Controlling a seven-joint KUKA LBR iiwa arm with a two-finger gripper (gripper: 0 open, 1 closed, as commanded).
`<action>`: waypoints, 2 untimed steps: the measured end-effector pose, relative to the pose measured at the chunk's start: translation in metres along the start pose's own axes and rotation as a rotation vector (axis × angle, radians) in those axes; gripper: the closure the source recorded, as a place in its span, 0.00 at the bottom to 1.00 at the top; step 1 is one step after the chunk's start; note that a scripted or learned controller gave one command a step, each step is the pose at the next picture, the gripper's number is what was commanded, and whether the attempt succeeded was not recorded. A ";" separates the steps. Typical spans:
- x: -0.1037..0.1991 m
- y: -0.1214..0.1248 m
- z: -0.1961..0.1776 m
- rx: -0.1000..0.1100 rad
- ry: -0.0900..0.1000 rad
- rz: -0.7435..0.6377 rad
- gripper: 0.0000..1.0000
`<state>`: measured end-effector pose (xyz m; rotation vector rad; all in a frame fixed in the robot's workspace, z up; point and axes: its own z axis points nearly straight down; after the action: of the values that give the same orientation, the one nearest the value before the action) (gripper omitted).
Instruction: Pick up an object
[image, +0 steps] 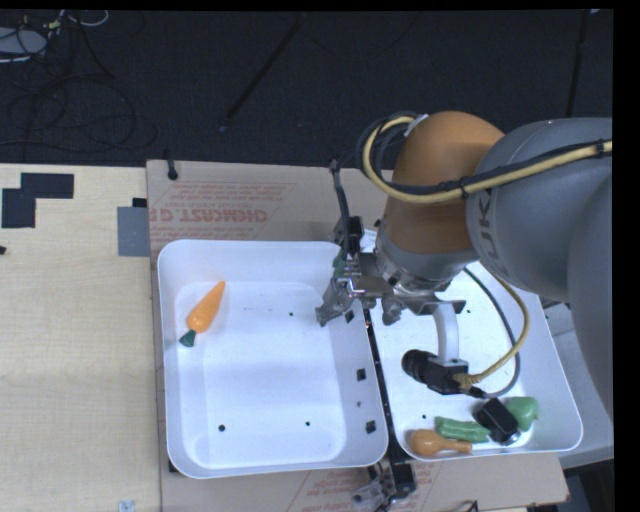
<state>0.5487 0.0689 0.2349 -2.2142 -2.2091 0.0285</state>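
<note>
Camera view: carrot (205, 308) in left bin (260, 455), well left of hand (352, 300); grip state unclear.

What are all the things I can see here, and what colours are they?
carrot toy: 1, orange with green end, upper left of the left bin
left bin: 1, white, middle of bench
right bin: 1, white, beside the left bin
green toy: 1, green, lower corner of right bin
green pod: 1, green, right bin, near front edge
orange toy: 1, orange, right bin front edge
black object: 1, black, right bin among the toys
arm: 1, grey with orange band, from the right
gripper: 1, metal, over the bins' shared edge
</note>
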 end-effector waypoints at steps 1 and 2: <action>0.033 0.085 -0.001 -0.025 0.003 -0.005 0.00; 0.085 0.066 -0.058 -0.024 0.004 -0.007 0.00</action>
<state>0.6162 0.1539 0.2913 -2.2159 -2.2269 -0.0026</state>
